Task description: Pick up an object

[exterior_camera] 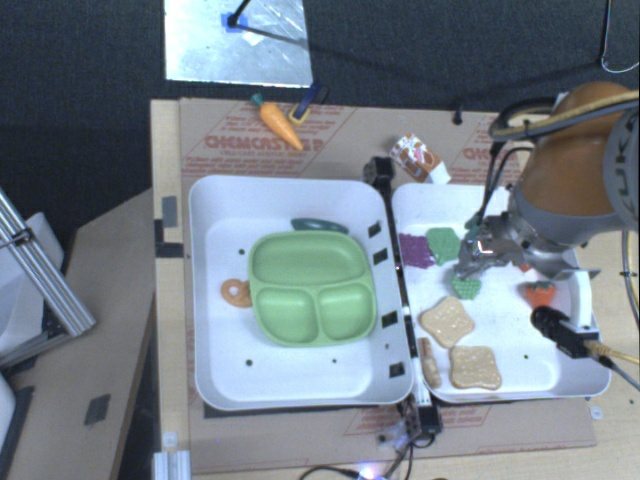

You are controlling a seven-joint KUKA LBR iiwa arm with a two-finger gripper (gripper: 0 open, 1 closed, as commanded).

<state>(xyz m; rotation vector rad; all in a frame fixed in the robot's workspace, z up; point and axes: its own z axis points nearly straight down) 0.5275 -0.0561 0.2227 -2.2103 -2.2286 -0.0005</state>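
A small green toy (465,287) is seen in the right bin (500,386), just under the claw (478,258), with two toast pieces (447,321) nearer. Whether the claw is clenched or released cannot be told. A green divided plate (308,288) is set in the left bin (215,268).

A dark blue-black carpeted floor (80,88) surrounds the pale wooden bench (170,268). A shiny metal sheet (238,26) lies on the floor beyond it. At the left stands an aluminium frame (30,268) beside another tan board (90,368).
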